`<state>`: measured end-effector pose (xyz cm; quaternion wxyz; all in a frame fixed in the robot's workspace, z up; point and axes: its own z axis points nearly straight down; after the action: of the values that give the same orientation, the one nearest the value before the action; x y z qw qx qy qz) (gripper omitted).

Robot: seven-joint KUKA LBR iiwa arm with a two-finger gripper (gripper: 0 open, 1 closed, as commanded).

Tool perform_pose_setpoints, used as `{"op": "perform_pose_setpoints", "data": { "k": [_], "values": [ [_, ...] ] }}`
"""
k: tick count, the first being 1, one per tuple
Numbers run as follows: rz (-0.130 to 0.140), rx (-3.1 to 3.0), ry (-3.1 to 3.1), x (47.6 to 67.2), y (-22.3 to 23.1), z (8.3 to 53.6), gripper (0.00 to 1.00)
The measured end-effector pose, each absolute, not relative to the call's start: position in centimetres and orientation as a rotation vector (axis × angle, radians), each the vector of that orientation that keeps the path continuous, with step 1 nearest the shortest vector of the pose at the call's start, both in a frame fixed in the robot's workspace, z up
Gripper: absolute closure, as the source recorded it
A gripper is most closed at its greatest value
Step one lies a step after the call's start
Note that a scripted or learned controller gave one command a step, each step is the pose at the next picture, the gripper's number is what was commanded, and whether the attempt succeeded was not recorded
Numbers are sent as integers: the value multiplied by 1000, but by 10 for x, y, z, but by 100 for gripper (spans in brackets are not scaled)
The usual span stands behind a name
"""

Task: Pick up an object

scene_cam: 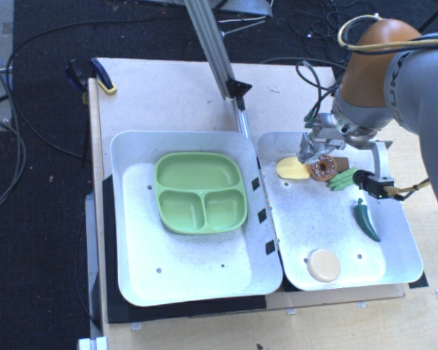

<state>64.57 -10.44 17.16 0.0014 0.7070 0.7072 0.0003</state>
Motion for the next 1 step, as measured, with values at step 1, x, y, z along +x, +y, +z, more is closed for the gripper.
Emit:
{"op": "perform_pose_setpoints", "data": {
  "k": [1],
  "values": [
    [5,2216,2221,643,-100,216,100]
  ]
}}
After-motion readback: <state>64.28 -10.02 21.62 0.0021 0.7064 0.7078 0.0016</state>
